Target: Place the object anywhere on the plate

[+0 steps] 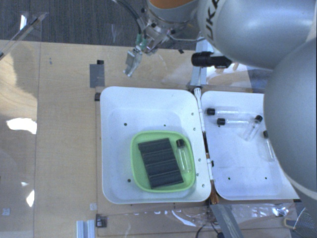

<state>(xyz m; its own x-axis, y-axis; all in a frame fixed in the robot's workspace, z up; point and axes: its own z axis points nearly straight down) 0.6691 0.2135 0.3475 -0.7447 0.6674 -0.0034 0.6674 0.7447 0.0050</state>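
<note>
Camera view puts my pincer (132, 63) above the bins; whether it's open I cannot tell. At five o'clock, well apart, the left bin (114, 103) holds a green plate (136, 170) bearing a dark ridged block (159, 162) and a clear vial (183, 152). Three vials (233, 118) lie in the right bin (247, 182).

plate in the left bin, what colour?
Light green plate, in the left bin; shows clearly in the camera view.

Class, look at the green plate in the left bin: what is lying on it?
On the green plate lie a dark ribbed block and a clear vial with a black cap. The plate surface beneath the block is covered.
</note>
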